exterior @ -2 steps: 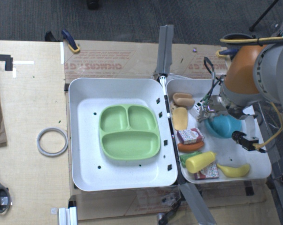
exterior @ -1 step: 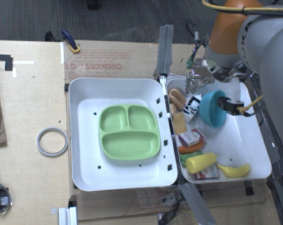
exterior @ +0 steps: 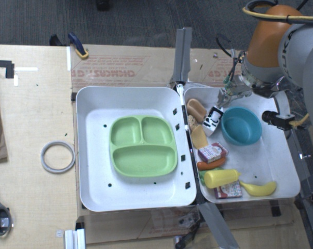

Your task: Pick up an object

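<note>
I read the gripper (exterior: 226,95) as hanging over the right bin (exterior: 288,154), and I cannot tell its state; the nearest pick looks like the small black-and-white carton (exterior: 213,120) at its seven o'clock, leaning against the nine o'clock side of the blue bowl (exterior: 242,126). I judge it light and fairly stiff, best pinched across its narrow faces, though it may skid. The wrist hides the fingertips, and the bread roll (exterior: 196,108), red packet (exterior: 212,152), yellow bottle (exterior: 221,178) and banana (exterior: 259,189) crowd and overlap.
</note>
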